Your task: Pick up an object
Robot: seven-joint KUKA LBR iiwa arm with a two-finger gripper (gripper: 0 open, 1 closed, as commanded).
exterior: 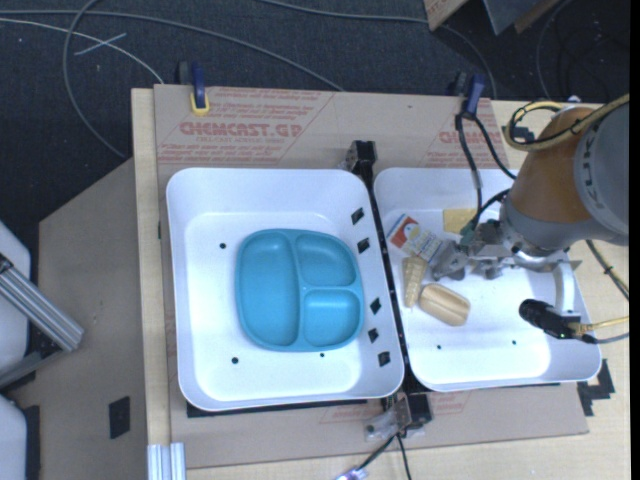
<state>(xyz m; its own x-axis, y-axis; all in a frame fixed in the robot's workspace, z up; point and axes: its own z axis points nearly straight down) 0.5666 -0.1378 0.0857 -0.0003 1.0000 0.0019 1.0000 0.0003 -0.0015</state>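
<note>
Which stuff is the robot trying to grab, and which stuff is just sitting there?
For the job:
gripper
tan roll
red-and-white packet
yellow piece
right bin

Just lying about:
blue plate
left bin
clamps
cables

A flat worktop (300,113) of pale brown printed cardboard bears two shallow white plastic bins, the left bin (200,268) and the right bin (480,363), side by side with rims touching.

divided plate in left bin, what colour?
Light blue; the divided plate shows plainly in the camera view.
</note>
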